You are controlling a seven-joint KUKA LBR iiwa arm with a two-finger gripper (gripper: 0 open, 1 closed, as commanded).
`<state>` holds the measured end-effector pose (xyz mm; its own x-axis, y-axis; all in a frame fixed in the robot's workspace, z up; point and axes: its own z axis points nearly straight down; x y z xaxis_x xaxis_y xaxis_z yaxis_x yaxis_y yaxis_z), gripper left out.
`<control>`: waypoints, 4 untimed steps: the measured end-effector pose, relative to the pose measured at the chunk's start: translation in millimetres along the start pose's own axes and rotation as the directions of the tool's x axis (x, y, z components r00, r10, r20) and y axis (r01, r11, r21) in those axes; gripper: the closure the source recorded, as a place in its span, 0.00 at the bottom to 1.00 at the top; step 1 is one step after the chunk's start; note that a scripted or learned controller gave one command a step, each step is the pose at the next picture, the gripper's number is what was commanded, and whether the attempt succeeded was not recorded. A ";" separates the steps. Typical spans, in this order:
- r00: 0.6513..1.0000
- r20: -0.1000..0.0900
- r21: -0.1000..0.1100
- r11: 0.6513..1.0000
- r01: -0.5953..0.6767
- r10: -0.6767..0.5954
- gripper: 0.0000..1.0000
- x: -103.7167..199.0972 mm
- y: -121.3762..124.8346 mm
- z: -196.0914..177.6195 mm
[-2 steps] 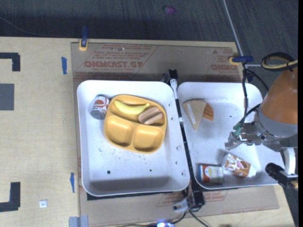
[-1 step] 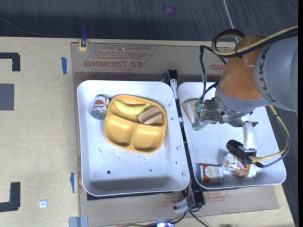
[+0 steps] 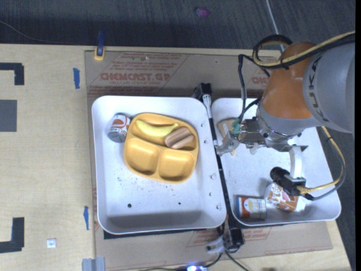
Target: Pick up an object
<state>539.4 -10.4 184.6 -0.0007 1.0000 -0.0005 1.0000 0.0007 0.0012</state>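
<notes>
My gripper [image 3: 229,139] hangs low over the upper left corner of the right bin [image 3: 321,208], close to the wall between the bins. A tan object [image 3: 225,125] lies right beside it, partly hidden by the wrist. In the right bin's front part lie a red and white can [image 3: 251,207] on its side and an orange and white carton [image 3: 284,197]. The left bin [image 3: 113,202] holds a yellow divided plate [image 3: 161,151] carrying a banana [image 3: 152,129] and a sausage [image 3: 179,138]. A small can [image 3: 118,127] sits at the plate's left.
The grey arm with its orange band [image 3: 287,89] covers the right bin's back half. A black cable end [image 3: 280,176] hangs just above the carton. A black clamp [image 3: 203,90] sits at the back between the bins. Cardboard [image 3: 146,72] lies under both bins.
</notes>
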 end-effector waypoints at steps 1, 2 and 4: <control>1.000 0.000 0.003 1.000 -0.002 0.002 0.00 -92.2 -16.3 82.9; 1.000 0.007 -0.021 1.000 0.000 0.000 0.00 -83.4 -54.3 94.8; 1.000 0.015 -0.027 1.000 -0.004 0.005 0.00 -87.3 -53.3 83.9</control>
<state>486.3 -97.8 100.7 0.0041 0.9999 -0.0158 0.9996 -0.0037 0.0284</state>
